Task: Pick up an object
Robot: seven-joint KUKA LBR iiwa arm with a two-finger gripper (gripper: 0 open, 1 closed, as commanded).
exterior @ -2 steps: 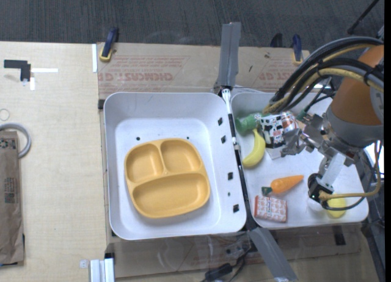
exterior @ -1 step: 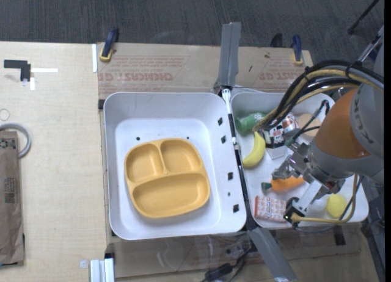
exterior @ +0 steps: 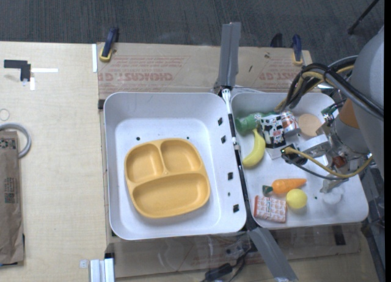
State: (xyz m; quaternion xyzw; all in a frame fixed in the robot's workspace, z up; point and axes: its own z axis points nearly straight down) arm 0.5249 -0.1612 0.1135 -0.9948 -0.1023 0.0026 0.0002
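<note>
Hovering low over the right bin [exterior: 360, 210], pincer [exterior: 333, 180] close beside the carrot [exterior: 288, 184] and lemon [exterior: 296, 199], probably lining up for a grab; grip state impossible to tell. Lying further from the carrot: banana [exterior: 255, 149], carton [exterior: 270, 209].

Brown paper bag [exterior: 10, 195] cut by left edge.

A robotics lab bench: clamped cardboard backing [exterior: 183, 67], paired white bins [exterior: 116, 171], cabled grey arm [exterior: 366, 91], toy food.
</note>
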